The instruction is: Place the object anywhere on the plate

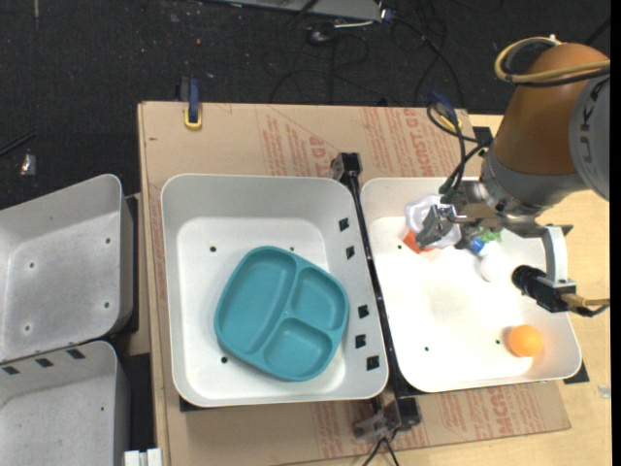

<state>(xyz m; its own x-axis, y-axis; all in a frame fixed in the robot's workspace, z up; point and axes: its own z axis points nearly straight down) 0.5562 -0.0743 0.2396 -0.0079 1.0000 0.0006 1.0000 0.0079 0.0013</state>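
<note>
On the bench (252, 134), two shallow white bins are standing side by side. The left bin (177, 212) is holding a teal plate (281, 314) with three compartments, which is lying flat and a little turned, near the middle of the bin floor. Nothing is lying on the plate.

The arm (548, 115) is reaching in from the right over the right bin (437, 309), and its gripper (441, 226) is hanging low at the far left part of this bin, near the wall between the two bins. It is sitting right at a small heap of things (424, 214): a pale crumpled piece, a red piece (411, 242) at its left side, and a blue piece (475, 248) and a green piece (490, 233) at its right side. These things are too small and too close together to name exactly. Whether the gripper is open or closed, I cannot tell, and I cannot see that it is holding anything.

An orange ball (524, 341) is resting alone in the near right corner of the right bin, well apart from the gripper and from the heap
</note>
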